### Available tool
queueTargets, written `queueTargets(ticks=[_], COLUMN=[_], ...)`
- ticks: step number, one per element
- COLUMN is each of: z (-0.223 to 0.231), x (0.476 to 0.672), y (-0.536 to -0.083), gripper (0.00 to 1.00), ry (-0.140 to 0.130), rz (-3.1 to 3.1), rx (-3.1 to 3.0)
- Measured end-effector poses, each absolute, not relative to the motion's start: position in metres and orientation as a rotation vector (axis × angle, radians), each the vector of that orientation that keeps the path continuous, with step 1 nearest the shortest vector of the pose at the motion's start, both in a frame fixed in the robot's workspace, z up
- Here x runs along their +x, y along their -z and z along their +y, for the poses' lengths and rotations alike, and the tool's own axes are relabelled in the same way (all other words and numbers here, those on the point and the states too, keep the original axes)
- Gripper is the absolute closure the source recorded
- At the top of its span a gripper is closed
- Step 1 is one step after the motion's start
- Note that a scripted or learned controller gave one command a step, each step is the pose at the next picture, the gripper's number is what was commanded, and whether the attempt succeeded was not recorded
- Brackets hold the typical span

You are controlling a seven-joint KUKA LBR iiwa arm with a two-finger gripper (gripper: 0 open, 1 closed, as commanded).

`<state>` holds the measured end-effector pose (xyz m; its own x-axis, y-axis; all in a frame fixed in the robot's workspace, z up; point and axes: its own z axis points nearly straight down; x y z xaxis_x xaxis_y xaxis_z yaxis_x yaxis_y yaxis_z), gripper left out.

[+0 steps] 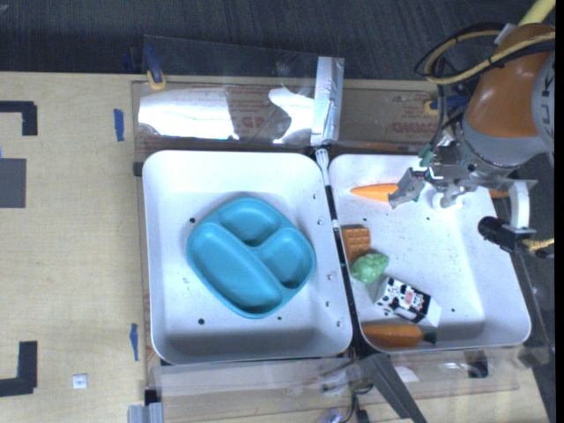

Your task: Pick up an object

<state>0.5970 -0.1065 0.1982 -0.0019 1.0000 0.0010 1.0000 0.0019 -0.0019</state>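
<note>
Camera view, progress: nothing is being carried yet, as far as I can judge; the pick is sitting at the approach stage, with the closing and the lift both left to do.

Camera view, end effector: the end effector point(426, 189) is hanging low over the far part of the right bin point(493, 324), its two grey fingers point(404, 189) spread apart and nothing showing between them, so it is standing released.

Camera view, nearest object: the toy carrot point(374, 192) is lying flat on the bin floor just beside the end effector, on its side toward the left bin; the carrot's thick end is reaching up to the nearer fingertip, and whether they are touching I cannot tell.

Camera view, other candidates: a brown waffle-like block point(355, 239), a green lumpy toy point(369, 266), a black-and-white patterned piece point(404, 300) and an orange-brown sausage-shaped toy point(394, 333) are lying nearer the camera than the end effector, well apart from it, strung along the bin's inner wall and front.

Camera view, left bin: the left bin point(167, 236) is holding a blue divided plate point(251, 255), far off to the end effector's side across the partition.

Camera view, what is left: judging by closeness, the carrot is looking like the target; the fingers are needing to straddle it, close, then rise.
</note>
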Motion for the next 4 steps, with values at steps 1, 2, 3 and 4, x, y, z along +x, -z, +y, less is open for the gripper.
queueTargets(ticks=[1, 2, 3, 4], z=[-0.091, -0.096, -0.084, -0.085], x=[0.666, 0.669, 0.644, 0.644], y=[-0.107, -0.125, -0.186, -0.185], gripper=[0.0, 1.0, 1.0, 0.0], ry=[-0.002, 0.003, 0.002, 0.0], rz=[-1.938, -1.941, -2.299, -2.297], rx=[-2.472, -2.483, -2.144, -2.144])
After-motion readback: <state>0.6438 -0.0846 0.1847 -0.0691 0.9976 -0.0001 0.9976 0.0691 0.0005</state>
